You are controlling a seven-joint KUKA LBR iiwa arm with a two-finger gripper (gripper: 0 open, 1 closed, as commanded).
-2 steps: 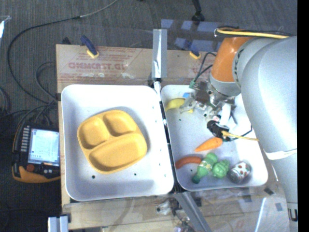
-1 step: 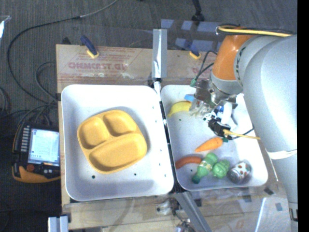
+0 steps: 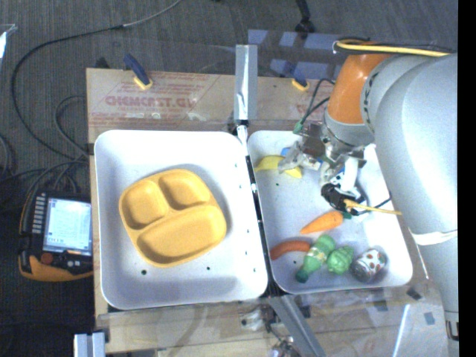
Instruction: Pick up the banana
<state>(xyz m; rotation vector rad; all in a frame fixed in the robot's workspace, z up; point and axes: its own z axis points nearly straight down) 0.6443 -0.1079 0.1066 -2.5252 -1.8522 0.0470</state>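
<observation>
Banana [image 3: 269,163] at 11 o'clock of right bin [image 3: 396,277], partly under tool [image 3: 297,157]. Tool state: cannot tell. Probably light, smooth, curved plastic; best pinched across mid-body.

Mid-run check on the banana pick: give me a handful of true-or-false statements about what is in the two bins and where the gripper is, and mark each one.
1. The banana lies in the right bin, near its far left corner. True.
2. The yellow divided plate sits in the right bin. False: it is in the left bin.
3. The gripper is over the far end of the right bin, next to the banana. True.
4. The carrot lies in the left bin. False: it is in the right bin, nearer the camera than the banana.
5. The banana rests on the yellow plate. False: it lies on the right bin's floor.
</observation>
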